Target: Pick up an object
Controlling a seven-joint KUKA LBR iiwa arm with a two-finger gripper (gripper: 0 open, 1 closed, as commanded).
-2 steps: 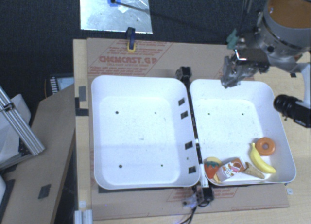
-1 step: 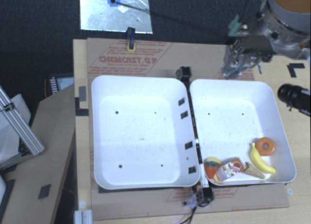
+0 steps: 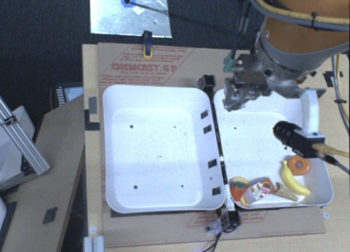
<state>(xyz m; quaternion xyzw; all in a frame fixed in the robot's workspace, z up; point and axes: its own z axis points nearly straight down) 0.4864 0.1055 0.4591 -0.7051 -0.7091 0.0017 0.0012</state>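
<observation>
the task looks barely begun: nothing is lifted, and every candidate object lies in the near right corner of the right bin (image 3: 316, 117), well apart from the gripper (image 3: 236, 102), which hangs over that bin's far left corner, close to the divide between the two bins. whether the fingers are wide or narrow i cannot tell; they read as a dark metallic cluster with nothing visible between them. what remains, by my judgement, is the whole of it: travel to the pile, descend, close and lift. the banana (image 3: 293, 180) is a smooth curved yellow shape, likely plastic. just beyond it sits an orange round piece (image 3: 298, 164) with a pale centre, like a ring or slice. to its left lie a tan cone-like piece (image 3: 285, 192), a small red and white printed packet (image 3: 258, 191) and a rounded orange-red fruit shape (image 3: 238, 188), crowded together and touching. a black cylindrical fitting (image 3: 292, 136) projects over the bin near the right wall. the left bin (image 3: 158, 147) is glossy white moulded plastic, shallow with rounded corners; both rest on a printed cardboard sheet (image 3: 145, 65) on the worktop.
</observation>
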